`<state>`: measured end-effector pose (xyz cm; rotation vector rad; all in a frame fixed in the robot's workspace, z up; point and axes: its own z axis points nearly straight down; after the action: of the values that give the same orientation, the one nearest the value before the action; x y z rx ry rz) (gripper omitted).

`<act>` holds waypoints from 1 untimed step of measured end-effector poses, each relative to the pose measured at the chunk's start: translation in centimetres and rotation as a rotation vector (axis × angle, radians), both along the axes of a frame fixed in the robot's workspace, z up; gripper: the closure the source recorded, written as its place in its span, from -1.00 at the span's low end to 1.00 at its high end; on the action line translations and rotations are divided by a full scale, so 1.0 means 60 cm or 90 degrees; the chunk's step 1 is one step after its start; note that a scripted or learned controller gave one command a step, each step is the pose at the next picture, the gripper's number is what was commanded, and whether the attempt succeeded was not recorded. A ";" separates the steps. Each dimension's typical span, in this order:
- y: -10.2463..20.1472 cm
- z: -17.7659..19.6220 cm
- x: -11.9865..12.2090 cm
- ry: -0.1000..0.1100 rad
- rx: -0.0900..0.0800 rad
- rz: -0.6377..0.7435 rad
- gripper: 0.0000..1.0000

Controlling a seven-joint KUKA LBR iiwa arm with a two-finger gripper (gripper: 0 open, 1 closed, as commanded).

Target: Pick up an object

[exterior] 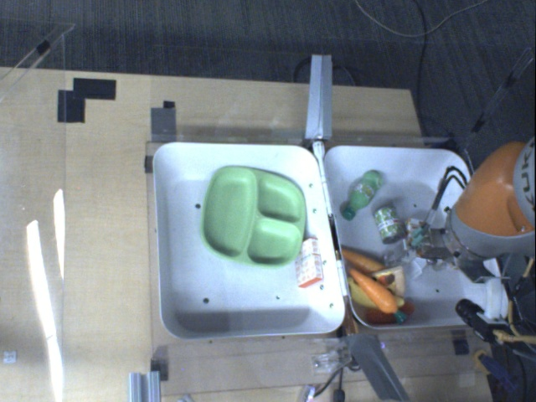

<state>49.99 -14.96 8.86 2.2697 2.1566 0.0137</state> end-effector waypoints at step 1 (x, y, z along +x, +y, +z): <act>-0.048 0.039 -0.020 0.006 0.002 -0.116 -1.00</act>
<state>48.81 -17.86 11.19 2.4627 1.9463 0.0046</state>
